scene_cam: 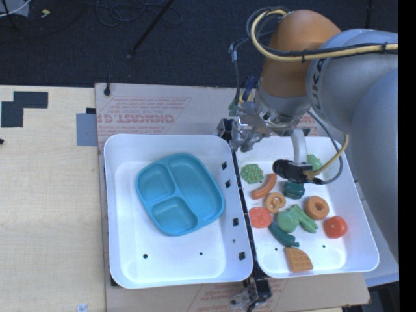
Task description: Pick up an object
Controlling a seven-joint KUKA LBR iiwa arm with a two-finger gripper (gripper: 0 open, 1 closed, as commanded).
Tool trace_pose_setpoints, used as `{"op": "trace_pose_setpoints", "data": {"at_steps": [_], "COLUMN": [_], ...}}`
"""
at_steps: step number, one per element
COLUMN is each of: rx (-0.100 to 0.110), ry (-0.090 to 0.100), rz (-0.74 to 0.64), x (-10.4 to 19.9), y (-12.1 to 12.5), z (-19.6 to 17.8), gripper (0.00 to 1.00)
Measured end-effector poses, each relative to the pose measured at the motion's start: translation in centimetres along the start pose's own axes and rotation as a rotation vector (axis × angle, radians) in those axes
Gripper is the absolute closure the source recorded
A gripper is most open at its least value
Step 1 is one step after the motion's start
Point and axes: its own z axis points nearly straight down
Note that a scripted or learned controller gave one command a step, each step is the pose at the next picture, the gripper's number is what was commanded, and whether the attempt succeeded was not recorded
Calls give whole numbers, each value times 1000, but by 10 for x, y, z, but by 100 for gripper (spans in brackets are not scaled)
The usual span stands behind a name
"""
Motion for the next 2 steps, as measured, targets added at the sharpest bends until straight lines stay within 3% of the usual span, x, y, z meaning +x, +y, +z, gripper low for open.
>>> {"op": "trace_pose_setpoints", "data": {"at_steps": [2], "rx": [3], "ry": [-3], "rz": [2], "x": [12], "y": [-2], "z": [15], "gripper": [100]}}
